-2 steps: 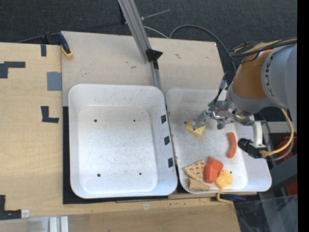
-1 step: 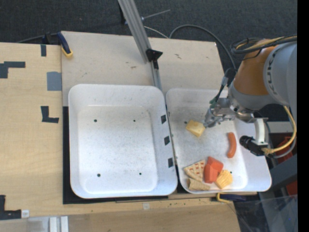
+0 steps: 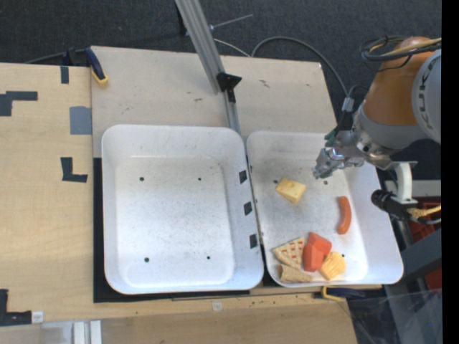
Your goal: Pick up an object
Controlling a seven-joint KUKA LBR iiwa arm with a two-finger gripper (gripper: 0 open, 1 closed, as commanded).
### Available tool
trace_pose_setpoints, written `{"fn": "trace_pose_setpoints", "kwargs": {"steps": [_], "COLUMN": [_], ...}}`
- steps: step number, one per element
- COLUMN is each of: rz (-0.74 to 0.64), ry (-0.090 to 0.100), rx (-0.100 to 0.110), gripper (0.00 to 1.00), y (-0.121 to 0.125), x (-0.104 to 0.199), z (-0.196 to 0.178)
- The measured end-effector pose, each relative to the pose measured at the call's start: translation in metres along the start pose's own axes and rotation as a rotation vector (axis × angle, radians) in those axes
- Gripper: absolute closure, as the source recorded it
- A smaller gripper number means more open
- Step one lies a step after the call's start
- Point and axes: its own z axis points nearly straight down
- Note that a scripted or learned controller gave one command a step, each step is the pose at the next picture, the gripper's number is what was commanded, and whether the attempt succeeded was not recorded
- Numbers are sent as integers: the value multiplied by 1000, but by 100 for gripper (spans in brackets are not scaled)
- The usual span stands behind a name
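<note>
Gripper [image 3: 324, 168] above right bin [image 3: 373, 264] (near cheese [image 3: 290, 190])

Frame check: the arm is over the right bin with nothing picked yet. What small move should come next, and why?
Probably shift the tool a little toward the yellow block and lower it. The tool hangs over the right bin just right of that block, which lies alone, apart from the sausage and the crowded pile at the near edge.

I see dark carpet [image 3: 301, 6] beyond the table's far edge. The pale wooden table [image 3: 43, 213] carries grey tape marks [image 3: 79, 120], and a slanted metal rail [image 3: 204, 38] crosses its far side.
</note>
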Motion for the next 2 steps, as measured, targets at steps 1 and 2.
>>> {"fn": "trace_pose_setpoints", "kwargs": {"steps": [1,2], "rz": [0,-5], "ry": [0,2], "rx": [-1,5], "gripper": [100,100], "y": [2,15], "x": [0,58], "z": [-53,-52]}}
